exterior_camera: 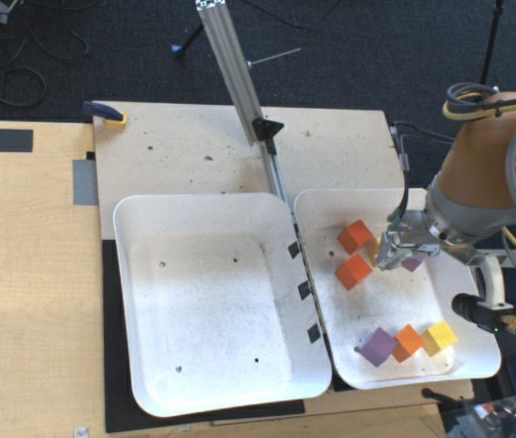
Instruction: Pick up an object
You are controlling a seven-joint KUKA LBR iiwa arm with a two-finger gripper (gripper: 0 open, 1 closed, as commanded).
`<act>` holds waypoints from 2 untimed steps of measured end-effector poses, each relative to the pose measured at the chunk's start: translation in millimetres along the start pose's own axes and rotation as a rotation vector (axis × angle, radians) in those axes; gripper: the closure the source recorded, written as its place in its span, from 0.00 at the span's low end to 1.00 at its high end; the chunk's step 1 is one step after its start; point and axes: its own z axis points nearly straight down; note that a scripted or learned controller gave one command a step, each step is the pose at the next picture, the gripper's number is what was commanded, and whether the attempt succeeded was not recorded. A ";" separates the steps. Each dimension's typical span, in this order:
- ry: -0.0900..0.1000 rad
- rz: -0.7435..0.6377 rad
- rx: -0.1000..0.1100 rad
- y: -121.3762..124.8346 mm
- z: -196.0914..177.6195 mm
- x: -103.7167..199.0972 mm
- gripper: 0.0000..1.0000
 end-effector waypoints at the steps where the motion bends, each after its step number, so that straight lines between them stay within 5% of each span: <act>1: 0.001 -0.002 0.004 21.4 -7.8 57.7 1.00; 2: 0.003 -0.004 0.004 39.5 -14.7 116.1 1.00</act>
